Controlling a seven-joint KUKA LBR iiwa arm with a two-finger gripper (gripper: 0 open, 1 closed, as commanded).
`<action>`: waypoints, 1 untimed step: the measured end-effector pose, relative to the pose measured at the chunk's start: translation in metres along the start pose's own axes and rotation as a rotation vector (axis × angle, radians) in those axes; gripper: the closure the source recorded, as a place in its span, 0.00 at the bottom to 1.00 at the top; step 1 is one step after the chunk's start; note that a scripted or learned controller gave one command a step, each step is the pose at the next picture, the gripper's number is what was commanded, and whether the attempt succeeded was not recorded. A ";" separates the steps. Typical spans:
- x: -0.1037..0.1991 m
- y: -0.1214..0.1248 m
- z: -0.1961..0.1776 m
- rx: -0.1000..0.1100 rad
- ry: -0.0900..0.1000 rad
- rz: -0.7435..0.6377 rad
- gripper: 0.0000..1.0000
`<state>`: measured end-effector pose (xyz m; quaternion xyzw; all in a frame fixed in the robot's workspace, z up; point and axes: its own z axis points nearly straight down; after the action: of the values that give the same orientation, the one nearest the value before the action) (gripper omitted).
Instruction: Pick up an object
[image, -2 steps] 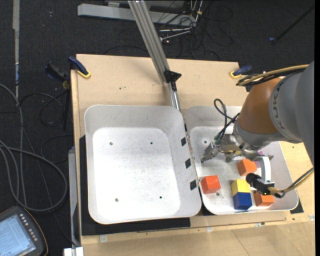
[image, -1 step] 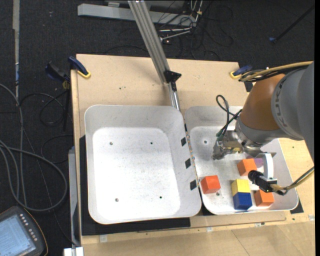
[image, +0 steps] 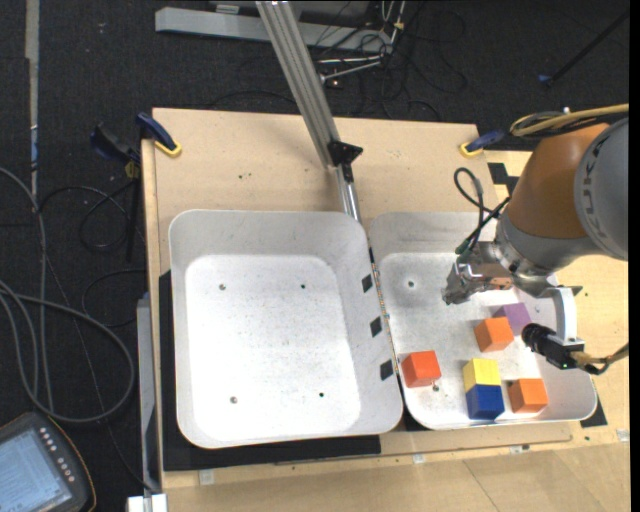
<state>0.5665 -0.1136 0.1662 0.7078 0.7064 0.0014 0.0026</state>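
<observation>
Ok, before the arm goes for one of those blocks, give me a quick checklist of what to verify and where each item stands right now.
1. Blocks present in right bin: ok. Orange block, orange block near the claw, purple block, yellow block, blue block, orange corner block.
2. Claw over right bin: ok.
3. Claw open or shut: cannot tell.
4. Nothing held between fingers: cannot tell.
5. An isolated target: ok, the orange block stands apart.
6. Yellow and blue blocks separated: not ok, they touch.

orange cubes, yellow-blue block, purple block
</observation>
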 end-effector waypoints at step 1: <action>0.000 -0.007 -0.058 -0.001 0.000 -0.004 1.00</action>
<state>0.5594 -0.1133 0.2244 0.7063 0.7079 0.0019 0.0031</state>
